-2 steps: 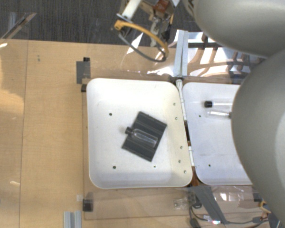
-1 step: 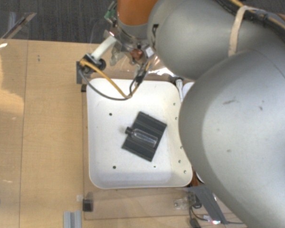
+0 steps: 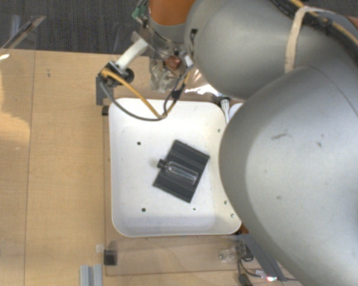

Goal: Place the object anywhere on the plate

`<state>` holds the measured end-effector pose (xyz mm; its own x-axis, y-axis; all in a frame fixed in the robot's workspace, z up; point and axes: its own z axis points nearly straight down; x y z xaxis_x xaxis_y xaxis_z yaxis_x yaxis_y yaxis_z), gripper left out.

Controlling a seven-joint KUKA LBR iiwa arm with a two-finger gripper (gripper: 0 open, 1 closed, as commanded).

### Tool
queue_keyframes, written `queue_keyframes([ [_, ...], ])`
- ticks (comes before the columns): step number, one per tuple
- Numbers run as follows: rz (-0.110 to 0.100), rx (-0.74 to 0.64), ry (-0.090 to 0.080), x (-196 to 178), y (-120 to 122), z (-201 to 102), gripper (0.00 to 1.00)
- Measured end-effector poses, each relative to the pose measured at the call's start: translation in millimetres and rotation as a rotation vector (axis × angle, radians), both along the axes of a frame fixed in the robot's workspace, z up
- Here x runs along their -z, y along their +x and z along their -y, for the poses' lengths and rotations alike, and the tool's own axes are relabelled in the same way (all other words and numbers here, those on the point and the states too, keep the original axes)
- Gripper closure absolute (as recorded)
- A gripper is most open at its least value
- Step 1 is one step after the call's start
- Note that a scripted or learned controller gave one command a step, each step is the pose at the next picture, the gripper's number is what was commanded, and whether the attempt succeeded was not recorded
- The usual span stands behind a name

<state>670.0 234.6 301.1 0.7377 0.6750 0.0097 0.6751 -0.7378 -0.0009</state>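
A dark grey ribbed plate [image 3: 181, 170] lies tilted in the middle of the left white bin [image 3: 131, 201]. On top of it rests a small clear object [image 3: 182, 171] with a black cap at its left end, lying flat along the plate. My gripper [image 3: 164, 79] hangs above the bin's far edge, well apart from the plate and up-left of it. Nothing shows in the gripper.
The arm's big grey body [image 3: 298, 130] covers the right side, hiding most of the right bin. A yellow cable [image 3: 140, 102] loops down over the bin's far rim. Bare wooden bench [image 3: 48, 159] lies to the left. A small dark block [image 3: 110, 256] sits near the front edge.
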Motion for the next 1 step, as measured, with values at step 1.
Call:
queue_keyframes([
  [1, -0.001, 0.000, 0.000, 0.1, -0.1, -0.1, 0.00],
])
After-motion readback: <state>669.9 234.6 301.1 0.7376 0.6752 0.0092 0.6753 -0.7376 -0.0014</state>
